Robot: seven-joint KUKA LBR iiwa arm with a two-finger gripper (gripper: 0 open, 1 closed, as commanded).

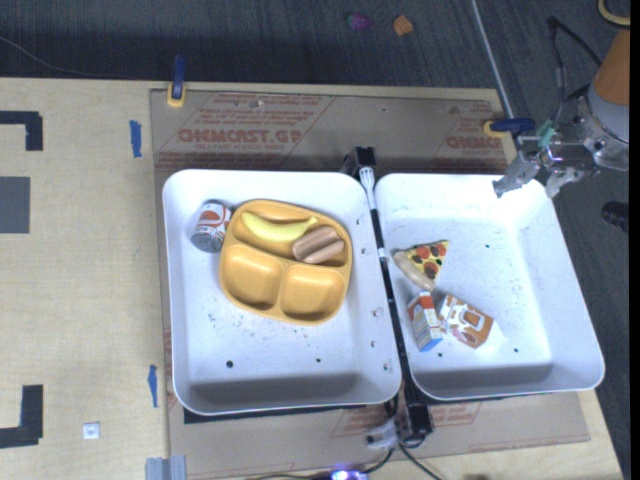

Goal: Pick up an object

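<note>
In the right bin [560, 298] lie a pizza slice toy [423, 261] near its left wall and an orange-and-white carton [449, 323] just below it. The left bin [190, 328] holds a yellow divided tray [283, 278] with a banana [272, 228] and a hot dog [319, 245] in its top compartments, and a small can [209, 226] beside the tray's left edge. My gripper [530, 173] hangs over the right bin's far right corner, apart from all the objects, with nothing seen between its fingers.
The arm [610, 98] comes in from the upper right. A brown board [300, 128] lies under both bins on the wooden bench. Blue clamps [510, 126] sit on the board's far edge. A black divider [375, 258] runs between the bins.
</note>
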